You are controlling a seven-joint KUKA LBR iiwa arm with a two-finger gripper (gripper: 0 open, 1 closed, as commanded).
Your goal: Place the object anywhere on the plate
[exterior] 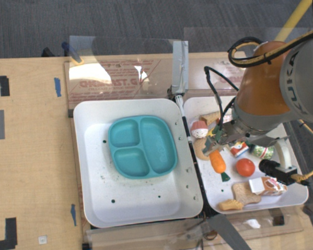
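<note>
Nothing is lying on the teal three-compartment plastic plate [143,147]; we are watching the gripper [216,140] hovering at three o'clock above the orange toy carrot [217,162], grip state unreadable.

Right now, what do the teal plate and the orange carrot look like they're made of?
The teal plate looks like moulded plastic: one even colour, smooth matte surface, rounded raised dividers forming three compartments. The carrot is probably a plastic toy: uniform bright orange with a slight sheen, though it is too small to be sure.
</note>
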